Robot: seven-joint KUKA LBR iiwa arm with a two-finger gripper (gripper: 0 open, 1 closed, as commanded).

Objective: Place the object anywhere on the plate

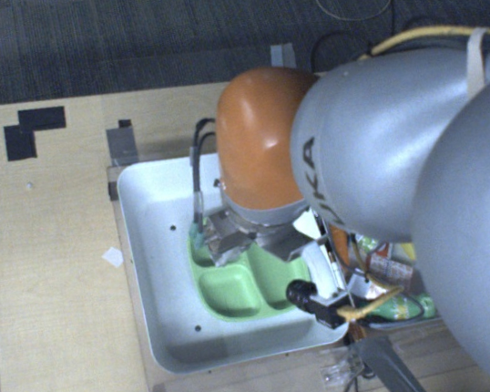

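Tool (218,241) sits low over green sectioned plate (233,292) in left white bin (161,277), mostly hidden under orange wrist band (260,142); grip state cannot tell. Task object not identifiable; colourful clutter (388,274) lies in right bin beneath arm. Wooden table (49,295) around.

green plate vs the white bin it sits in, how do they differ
The green plate is bright green with divided compartments; the white bin is plain white with one flat floor. The plate is smaller and lies inside the bin, largely hidden under the arm; more of the bin shows. Both are shallow with rounded corners.
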